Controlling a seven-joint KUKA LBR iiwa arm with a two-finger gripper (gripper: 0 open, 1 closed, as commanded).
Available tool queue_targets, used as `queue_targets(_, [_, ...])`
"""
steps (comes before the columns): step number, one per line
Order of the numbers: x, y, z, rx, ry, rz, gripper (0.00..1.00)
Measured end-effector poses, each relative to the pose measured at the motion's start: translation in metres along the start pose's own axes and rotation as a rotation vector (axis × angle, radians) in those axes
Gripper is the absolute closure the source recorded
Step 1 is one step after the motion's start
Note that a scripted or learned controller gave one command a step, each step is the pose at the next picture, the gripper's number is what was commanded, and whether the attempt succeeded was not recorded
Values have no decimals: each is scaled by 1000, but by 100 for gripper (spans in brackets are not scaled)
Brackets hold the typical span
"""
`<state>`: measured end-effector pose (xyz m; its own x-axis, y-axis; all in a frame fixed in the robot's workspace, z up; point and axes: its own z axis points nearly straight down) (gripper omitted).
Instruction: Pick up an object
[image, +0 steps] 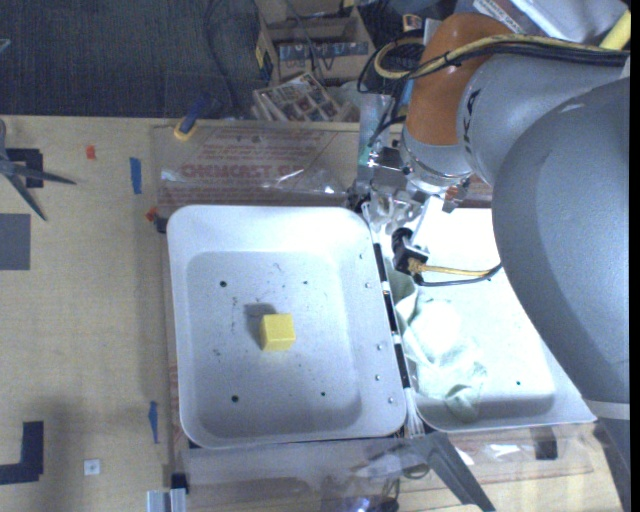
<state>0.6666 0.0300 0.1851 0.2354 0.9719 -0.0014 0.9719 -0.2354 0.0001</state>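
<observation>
A small yellow block (278, 332) lies near the middle of the left white bin (200, 250). In the right bin (530, 400), pale white and greenish soft items (440, 335) lie against the left wall, with another pale piece (462, 397) near the front. My gripper (390, 212) hangs below the orange wrist band, over the far end of the divide between the two bins. It is well above and to the right of the yellow block, and I see nothing held in it.
The grey arm (560, 180) covers most of the right bin's right side. A yellow-and-black cable (440, 270) trails from the wrist over the right bin. A clear plastic sheet (250, 170) and boxes (300, 60) lie behind the bins.
</observation>
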Motion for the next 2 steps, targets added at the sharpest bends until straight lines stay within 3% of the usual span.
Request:
queue_targets(1, [25,-6,-24,0,0,291,100])
queue_targets(2, [-19,-18,-25,4,-1,573,100])
